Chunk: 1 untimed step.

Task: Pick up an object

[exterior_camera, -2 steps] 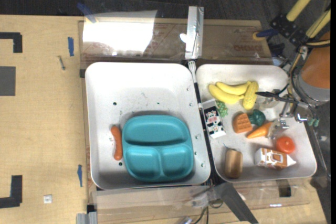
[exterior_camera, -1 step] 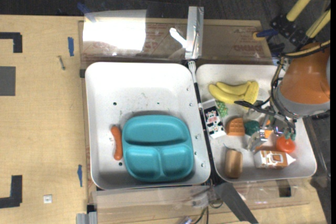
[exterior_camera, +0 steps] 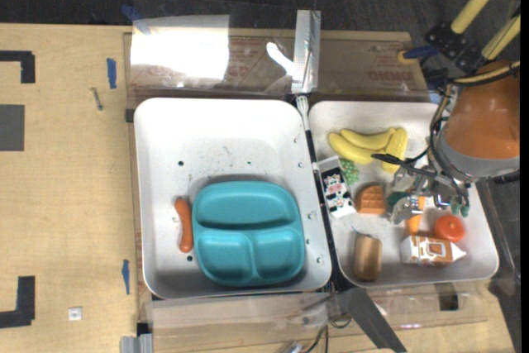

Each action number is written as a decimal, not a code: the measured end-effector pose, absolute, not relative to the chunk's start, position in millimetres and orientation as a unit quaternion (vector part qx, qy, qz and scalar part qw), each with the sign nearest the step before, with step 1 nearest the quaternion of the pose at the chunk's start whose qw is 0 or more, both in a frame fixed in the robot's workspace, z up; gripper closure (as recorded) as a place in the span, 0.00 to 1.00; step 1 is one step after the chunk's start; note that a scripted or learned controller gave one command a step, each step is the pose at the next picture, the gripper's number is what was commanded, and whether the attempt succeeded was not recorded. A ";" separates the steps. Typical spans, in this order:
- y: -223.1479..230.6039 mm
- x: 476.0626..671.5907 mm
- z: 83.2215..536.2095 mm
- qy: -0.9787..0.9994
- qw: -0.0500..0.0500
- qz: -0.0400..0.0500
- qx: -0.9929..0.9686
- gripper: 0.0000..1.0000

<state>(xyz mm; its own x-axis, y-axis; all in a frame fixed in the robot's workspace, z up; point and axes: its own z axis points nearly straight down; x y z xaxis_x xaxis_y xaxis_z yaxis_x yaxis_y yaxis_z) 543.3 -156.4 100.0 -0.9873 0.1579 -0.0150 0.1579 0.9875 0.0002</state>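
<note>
The right bin (exterior_camera: 489, 264) holds a bunch of yellow bananas (exterior_camera: 368, 145), a small printed card (exterior_camera: 335, 191), an orange-brown waffle-like piece (exterior_camera: 371, 200), a brown roll (exterior_camera: 367, 255), an orange and white carton (exterior_camera: 430, 250) and a red tomato (exterior_camera: 451, 227). My gripper (exterior_camera: 411, 196) hangs low over the middle of this bin, just right of the waffle piece and above the carton. Wires and the wrist hide what lies directly under it. I see nothing clearly held.
The left bin (exterior_camera: 157, 121) carries a teal divided plate (exterior_camera: 246, 231) with an orange sausage (exterior_camera: 184, 225) at its left side. A clear plastic sheet (exterior_camera: 215, 54) and a metal divider (exterior_camera: 307, 50) stand behind the bins. The orange arm band (exterior_camera: 489, 124) overhangs the right bin's far right corner.
</note>
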 end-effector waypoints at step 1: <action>-117.7 528.4 212.2 0.995 0.005 0.000 0.102 1.00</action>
